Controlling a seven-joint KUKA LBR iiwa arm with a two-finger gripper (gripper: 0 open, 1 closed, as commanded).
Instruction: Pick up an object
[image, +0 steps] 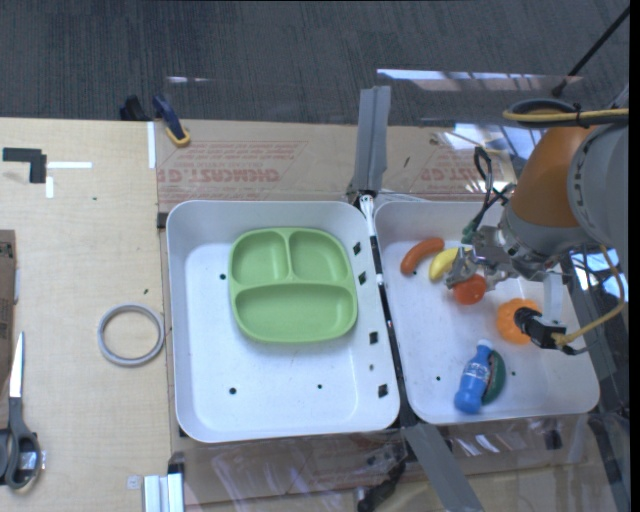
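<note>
Right bin, upper half: your tool sits low among a cluster of small objects. Whether it is wide, narrow or gripping anything, you cannot tell; the wrist and cables cover it.

Candidates for the pick: an orange-red sausage-shaped toy and a yellow piece just left of the tool, touching each other; a reddish round item directly beneath it. My guess is that the red one is the target, since the tool hangs over it.

An orange object lies near the right wall with a cable end over it. A blue bottle rests on a green thing toward the front edge, well apart from the cluster.

Room: the cluster is tight, so a descent risks nudging the yellow piece. The bin's centre floor is open; the divider between bins is close on the left.

Left bin carries a green sectioned plate. On the surface, a tape ring and scissors.
</note>
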